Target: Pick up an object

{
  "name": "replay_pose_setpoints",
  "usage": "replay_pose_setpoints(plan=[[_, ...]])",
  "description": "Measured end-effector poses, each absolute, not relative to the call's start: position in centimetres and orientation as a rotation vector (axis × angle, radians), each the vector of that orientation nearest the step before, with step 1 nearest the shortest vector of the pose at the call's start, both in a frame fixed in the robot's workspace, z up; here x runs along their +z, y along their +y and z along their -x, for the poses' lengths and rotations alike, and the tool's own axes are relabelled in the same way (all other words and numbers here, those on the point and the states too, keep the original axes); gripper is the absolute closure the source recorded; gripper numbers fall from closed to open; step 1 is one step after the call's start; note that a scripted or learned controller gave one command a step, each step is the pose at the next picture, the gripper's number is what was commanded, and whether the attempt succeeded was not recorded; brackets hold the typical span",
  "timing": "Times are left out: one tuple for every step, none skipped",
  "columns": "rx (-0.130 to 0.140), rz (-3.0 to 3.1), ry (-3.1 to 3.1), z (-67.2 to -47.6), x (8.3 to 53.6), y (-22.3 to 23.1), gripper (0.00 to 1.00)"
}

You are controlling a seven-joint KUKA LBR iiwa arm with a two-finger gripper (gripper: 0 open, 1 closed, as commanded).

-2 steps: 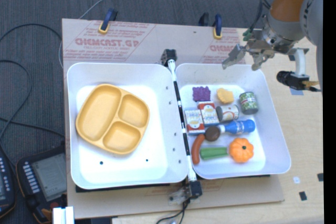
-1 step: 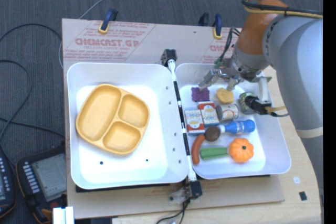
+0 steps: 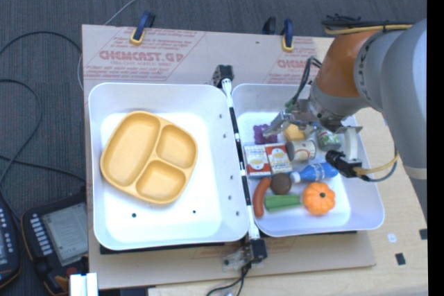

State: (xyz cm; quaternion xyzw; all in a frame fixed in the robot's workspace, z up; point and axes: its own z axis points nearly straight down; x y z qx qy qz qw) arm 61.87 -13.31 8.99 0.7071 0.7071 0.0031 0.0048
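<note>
Objects all lie in the right bin [image 3: 368, 215]: pumpkin [image 3: 319, 198], blue bottle [image 3: 317, 172], two small cartons [image 3: 268, 159], sausage [image 3: 260, 195], a yellow piece [image 3: 294, 132]. My gripper [image 3: 295, 123] is low over that yellow piece at the bin's far side; whether it's apart or clamped, I cannot tell. Nothing lifted, so I judge the pick not yet made. Left bin [image 3: 111, 232] holds the tray [image 3: 148, 157].

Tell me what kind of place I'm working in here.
Probably a robotics lab test bench: two white bins clamped on a protected board, toy food such as a small pumpkin in the right bin, and a teach pendant with loose cables on the carpet.
</note>
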Motion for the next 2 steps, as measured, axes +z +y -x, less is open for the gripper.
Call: replay_pose_setpoints(plan=[[0.014,-2.214,2.215,-62.0,10.1,-13.2,1.00],[0.001,-2.220,2.223,-52.3,22.4,-6.6,1.00]])
